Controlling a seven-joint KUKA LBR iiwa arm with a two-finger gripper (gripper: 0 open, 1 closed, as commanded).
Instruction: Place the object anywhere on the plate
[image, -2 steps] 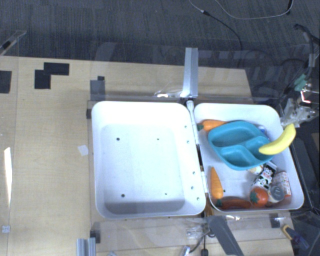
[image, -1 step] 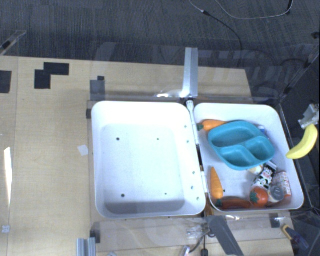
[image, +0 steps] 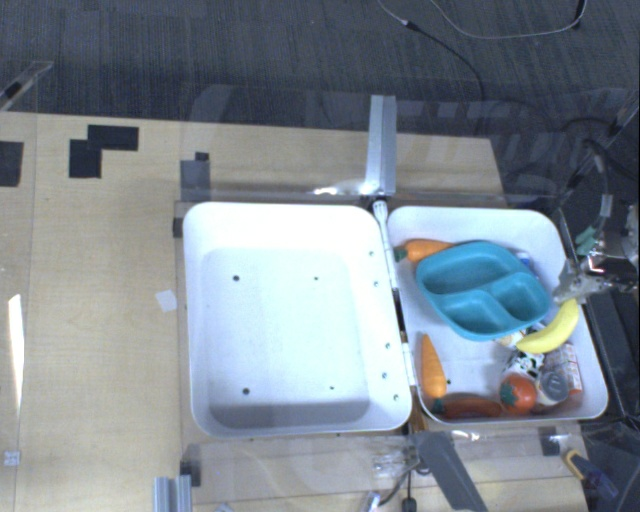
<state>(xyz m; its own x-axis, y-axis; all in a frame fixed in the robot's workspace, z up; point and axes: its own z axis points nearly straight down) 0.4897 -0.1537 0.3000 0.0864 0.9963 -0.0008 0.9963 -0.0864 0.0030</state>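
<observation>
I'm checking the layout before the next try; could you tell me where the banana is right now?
The banana lies in the right-hand bin, near its right wall, against the lower right edge of the blue divided plate and just above the tomato.

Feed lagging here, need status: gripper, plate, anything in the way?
Gripper at right bin's right edge, grip unclear. Blue divided plastic plate holds nothing. Yellow banana against plate's rim; orange carrots alongside.

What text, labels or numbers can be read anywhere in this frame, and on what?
None can be read.
Can in the right bin: a printed label, too small and blurred to read.
Black block shapes on the bench: marks, not letters.
Blue plate, banana, carrots: no print seen.
</observation>
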